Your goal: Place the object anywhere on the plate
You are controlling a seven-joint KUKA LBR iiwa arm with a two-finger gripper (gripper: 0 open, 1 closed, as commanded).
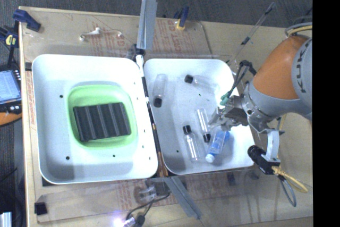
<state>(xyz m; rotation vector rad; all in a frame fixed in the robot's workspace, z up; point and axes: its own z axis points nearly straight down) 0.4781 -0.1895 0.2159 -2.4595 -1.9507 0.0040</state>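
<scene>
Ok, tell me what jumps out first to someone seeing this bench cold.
The bright green plate with a dark ridged insert sits in the middle of the left bin. At the right edge, the arm's orange band stands out, with the gripper low over the right bin. There, several small clear bottles lie scattered, one with a blue label just below the gripper.

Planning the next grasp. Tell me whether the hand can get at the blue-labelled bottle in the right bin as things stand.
Probably yes. The hand hangs over the right bin, right beside the blue-labelled bottle, and nothing lies on top of it. A clear vial lies close to its left, which could crowd the approach.
</scene>
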